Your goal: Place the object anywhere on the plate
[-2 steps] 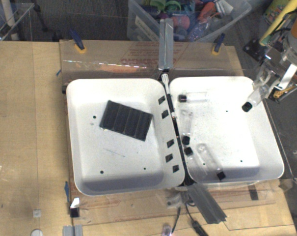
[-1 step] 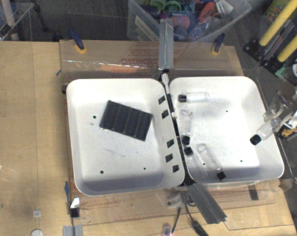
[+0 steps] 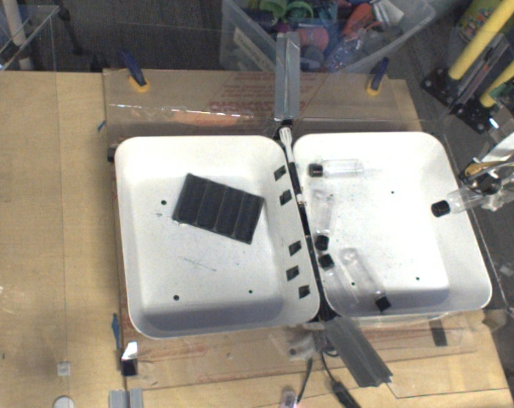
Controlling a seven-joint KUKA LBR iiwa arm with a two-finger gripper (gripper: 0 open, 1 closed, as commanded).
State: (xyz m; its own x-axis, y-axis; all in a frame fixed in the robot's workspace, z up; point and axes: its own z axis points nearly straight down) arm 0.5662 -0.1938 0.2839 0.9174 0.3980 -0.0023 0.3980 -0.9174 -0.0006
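Gripper (image 3: 491, 185) hangs over the right edge of the right bin (image 3: 418, 245), barely inside the rim. Apart or together, I cannot tell from this angle, and I see nothing held. Step in hand, as I judge it: the pick, not yet made. The plate, as I read it, is the dark ribbed slab (image 3: 218, 208), which lies flat and askew in the left bin (image 3: 155, 262), toward its far side, with its top bare. Candidate objects all lie in the right bin, well apart from the slab. A clear vial (image 3: 337, 168) with a black cap lies near the far-left corner, along the far edge. A second vial (image 3: 322, 215), faint, sits by the middle of the left edge. A third vial (image 3: 363, 277) slants toward the near edge, black cap at its near end. I cannot say which one is meant. Next move calls for travel left across the bin, a descent square over one vial, and a close across its narrow body. Clear round stock will likely roll or slip. Then a lift over the divide and a release above the slab. Writing: reddish print on the sheet (image 3: 257, 92) behind the bins, too blurred to read; no brand or label legible elsewhere.
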